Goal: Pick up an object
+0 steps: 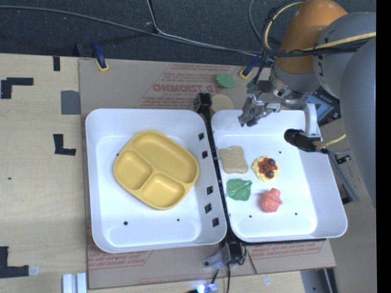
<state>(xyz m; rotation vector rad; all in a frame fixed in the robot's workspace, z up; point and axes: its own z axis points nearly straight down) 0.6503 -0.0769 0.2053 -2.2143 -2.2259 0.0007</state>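
Even, fairly bright overhead light, with a soft, slightly grainy picture. The two white bins (98, 163) are the brightest areas, near washed out, with faint shadows along their inner walls. The yellow tray (156, 169) shows mild sheen. The arm (342, 47) at upper right looks blurred. The floor (122, 11) beyond is dark.

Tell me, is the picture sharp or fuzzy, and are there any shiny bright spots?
In the camera view, the yellow tray and toy foods look fairly sharp; the gripper is a bit soft; the white bins are very bright, nearly washed out; the orange band shows a soft shine.
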